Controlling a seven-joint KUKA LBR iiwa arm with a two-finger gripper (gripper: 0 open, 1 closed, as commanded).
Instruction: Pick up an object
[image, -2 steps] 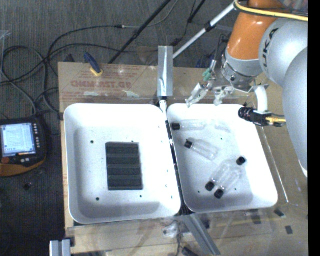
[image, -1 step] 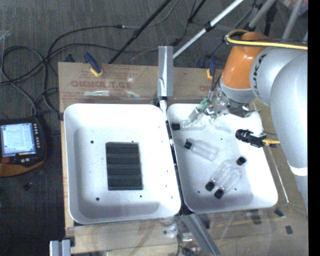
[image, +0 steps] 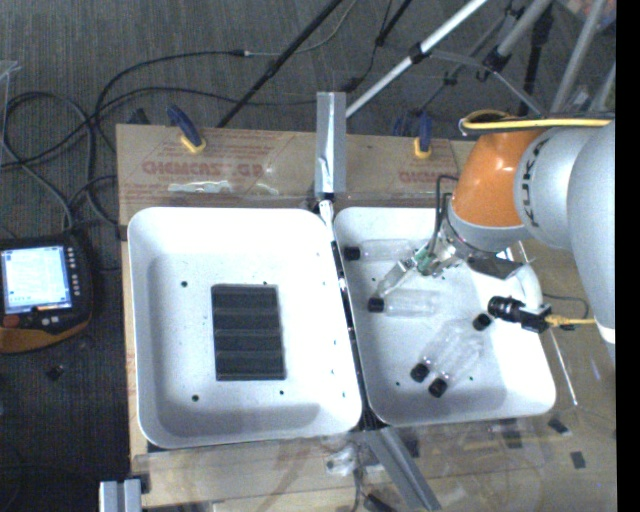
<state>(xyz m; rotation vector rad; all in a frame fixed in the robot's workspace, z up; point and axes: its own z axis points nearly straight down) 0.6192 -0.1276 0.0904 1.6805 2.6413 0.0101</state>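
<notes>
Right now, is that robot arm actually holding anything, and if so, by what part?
It cannot be told. The gripper hangs low in the right bin, just above a clear bottle, but its tip is too small and blurred to show a grasp.

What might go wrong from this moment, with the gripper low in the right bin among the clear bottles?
1. The clear plastic bottles with black caps lie on their sides; being round and smooth, they may roll or slip away from the gripper.
2. The bottles lie close together in the right white bin, so the gripper may push one against another.
3. The gripper sits near the bin's far wall, so a collision there seems possible.
</notes>
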